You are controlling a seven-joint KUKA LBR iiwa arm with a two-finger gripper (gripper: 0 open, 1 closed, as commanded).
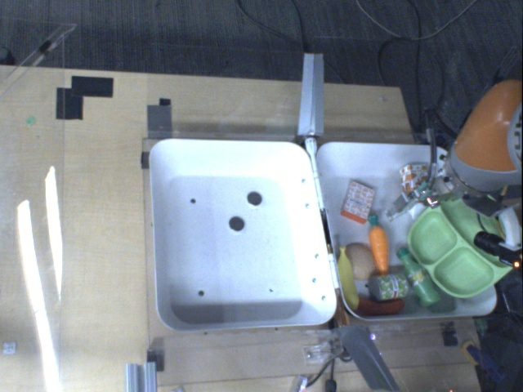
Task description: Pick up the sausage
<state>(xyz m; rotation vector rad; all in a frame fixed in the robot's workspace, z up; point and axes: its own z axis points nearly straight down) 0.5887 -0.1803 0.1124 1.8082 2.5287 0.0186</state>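
1. The sausage (381,306), dark red, lies at the near edge of the right bin (384,158), partly tucked under a small bottle (389,286) with a green label. It is not yet lifted; the pick is, by my reading, still all to do.

2. The arm (489,141) reaches in from the right, its orange band over the far right part of that bin. The gripper (426,188) sits near a crinkled wrapper (413,175) at the far side, well apart from the sausage. I cannot tell how it is set, and nothing is seen held in it.

3. Around the sausage things are crowded: a banana (346,278) to its left, a brownish potato-like lump (360,261) and a carrot (378,249) just beyond, and a green divided tray (448,256) to the right. A small orange card packet (358,201) lies farther off. Getting down to the sausage would likely mean working past the bottle.

4. The left bin (176,243) shows two dark round spots on its floor.

5. Both bins stand on a pale wooden table (90,235), with black markers at its far left. Beyond is dark carpet (163,23), crossed by loose cables (278,15).
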